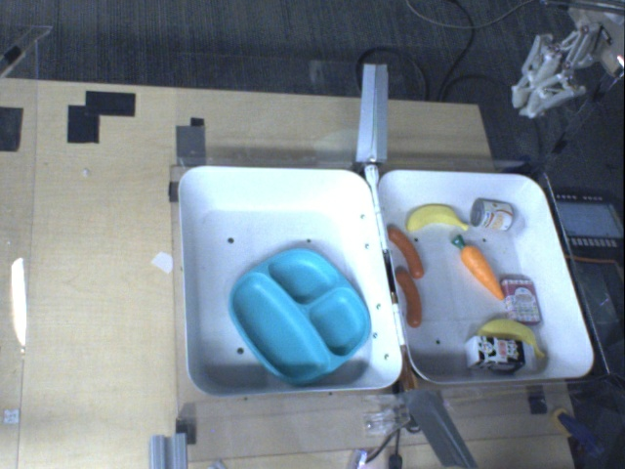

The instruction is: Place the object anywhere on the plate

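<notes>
The gripper (549, 71) hangs at two o'clock, off the bench above dark floor, small and pale; whether it is released or clenched I cannot tell. The blue plate (300, 313) lies tilted in the left bin (210, 262). The right bin (576, 340) holds two sausages (406, 274), a banana (435, 218), a carrot (478, 266), a can (492, 214), and blurred packets at five o'clock.

claw (547, 71): pale grey-white | slim angular fingers | dark cables nearby
</notes>
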Robot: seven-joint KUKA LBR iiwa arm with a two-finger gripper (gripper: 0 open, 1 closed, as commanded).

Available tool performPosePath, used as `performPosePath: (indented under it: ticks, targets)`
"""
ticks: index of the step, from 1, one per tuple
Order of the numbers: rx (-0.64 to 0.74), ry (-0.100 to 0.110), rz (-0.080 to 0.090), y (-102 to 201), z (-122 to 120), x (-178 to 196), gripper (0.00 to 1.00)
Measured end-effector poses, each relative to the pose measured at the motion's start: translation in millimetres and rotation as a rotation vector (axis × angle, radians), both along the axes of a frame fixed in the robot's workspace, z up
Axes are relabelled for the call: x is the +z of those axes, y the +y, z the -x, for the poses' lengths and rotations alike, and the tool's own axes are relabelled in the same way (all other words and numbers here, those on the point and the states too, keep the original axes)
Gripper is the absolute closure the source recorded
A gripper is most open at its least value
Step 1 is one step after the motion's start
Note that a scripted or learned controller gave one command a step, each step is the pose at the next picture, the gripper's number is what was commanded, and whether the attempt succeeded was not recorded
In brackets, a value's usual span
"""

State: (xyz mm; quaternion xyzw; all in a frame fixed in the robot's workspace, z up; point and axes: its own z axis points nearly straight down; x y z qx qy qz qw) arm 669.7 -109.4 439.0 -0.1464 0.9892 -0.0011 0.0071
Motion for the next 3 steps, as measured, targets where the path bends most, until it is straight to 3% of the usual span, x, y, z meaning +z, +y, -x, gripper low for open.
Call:
performPosePath:
  ticks: [1,2,3]
  targets:
    - [0.058,0.002,0.000,13,0,-1,1.00]
    - [0.451,0.000,0.005,18,0,0,1.00]
    - [0.710,0.003,0.005,73,0,-2,1.00]
